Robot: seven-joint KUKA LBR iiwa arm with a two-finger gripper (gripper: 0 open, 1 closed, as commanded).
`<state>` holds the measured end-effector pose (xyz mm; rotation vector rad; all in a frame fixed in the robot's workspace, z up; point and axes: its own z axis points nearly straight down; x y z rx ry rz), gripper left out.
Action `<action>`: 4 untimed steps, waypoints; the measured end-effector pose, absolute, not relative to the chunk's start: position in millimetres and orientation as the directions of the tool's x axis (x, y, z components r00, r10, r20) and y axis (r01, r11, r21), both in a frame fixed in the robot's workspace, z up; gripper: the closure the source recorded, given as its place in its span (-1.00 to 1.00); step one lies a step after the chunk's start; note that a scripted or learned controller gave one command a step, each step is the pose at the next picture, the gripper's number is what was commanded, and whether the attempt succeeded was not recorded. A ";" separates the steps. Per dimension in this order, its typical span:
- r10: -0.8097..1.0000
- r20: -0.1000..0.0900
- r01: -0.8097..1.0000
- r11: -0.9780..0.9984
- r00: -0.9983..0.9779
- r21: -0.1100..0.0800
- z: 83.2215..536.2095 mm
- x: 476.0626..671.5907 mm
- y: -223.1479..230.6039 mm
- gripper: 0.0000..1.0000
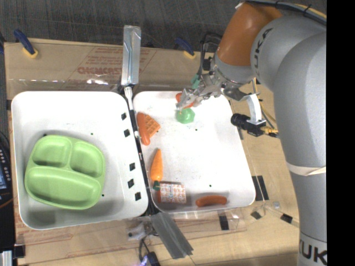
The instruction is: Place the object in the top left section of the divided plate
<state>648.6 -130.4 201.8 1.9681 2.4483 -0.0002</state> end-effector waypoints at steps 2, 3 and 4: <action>0.952 0.002 0.952 0.306 -0.306 -0.004 182.9 515.2 -158.0 1.00; 0.901 0.002 0.901 0.433 -0.433 -0.002 210.1 476.7 -76.1 1.00; 0.866 0.003 0.866 0.500 -0.500 -0.004 190.6 475.8 45.5 1.00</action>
